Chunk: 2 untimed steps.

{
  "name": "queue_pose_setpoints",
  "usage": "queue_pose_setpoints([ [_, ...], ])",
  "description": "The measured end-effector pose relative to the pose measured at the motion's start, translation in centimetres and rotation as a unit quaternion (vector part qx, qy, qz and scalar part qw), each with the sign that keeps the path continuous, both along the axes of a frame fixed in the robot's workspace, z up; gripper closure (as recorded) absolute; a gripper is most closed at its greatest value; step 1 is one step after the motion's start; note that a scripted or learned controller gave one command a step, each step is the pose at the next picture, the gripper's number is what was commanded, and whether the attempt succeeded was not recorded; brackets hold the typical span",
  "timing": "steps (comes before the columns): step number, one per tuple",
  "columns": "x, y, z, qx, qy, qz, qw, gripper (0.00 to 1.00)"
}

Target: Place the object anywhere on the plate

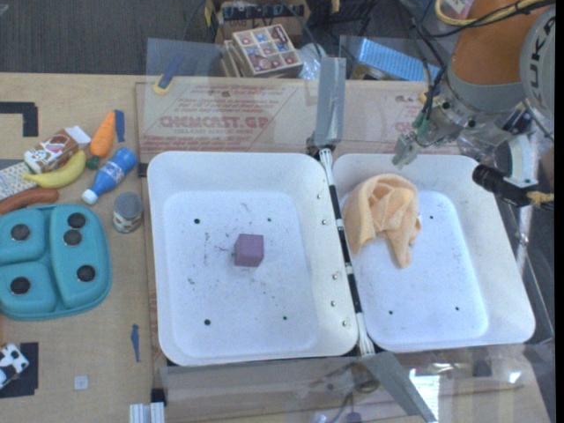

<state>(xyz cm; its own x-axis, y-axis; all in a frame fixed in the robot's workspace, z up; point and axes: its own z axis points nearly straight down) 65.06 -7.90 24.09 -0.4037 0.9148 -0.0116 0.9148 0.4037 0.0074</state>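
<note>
A small purple cube point(248, 249) rests near the middle of the left white bin point(176, 192). A crumpled peach cloth point(385, 214) lies in the upper left part of the right white bin point(493, 307). My gripper point(411, 146) hangs over the back rim of the right bin, just above and slightly right of the cloth, apart from it. The grey arm with its orange band point(498, 33) reaches in from the top right.
Left of the bins, a teal compartment tray point(48, 258) lies on the wooden bench. Toy food sits beside it: a banana point(55, 174), a carrot point(104, 134), a blue bottle point(109, 174) and a small can point(128, 211). Boxes and cables are stacked behind the bins.
</note>
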Motion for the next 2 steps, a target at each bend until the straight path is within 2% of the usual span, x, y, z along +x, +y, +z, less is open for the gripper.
queue_pose_setpoints([
  [1,0.0,0.01,-0.01,-0.0001,0.0,0.0,1.0,0.0],
  [2,0.21,-0.03,0.81,-0.0007,-0.001,0.0,1.0,1.0],
])
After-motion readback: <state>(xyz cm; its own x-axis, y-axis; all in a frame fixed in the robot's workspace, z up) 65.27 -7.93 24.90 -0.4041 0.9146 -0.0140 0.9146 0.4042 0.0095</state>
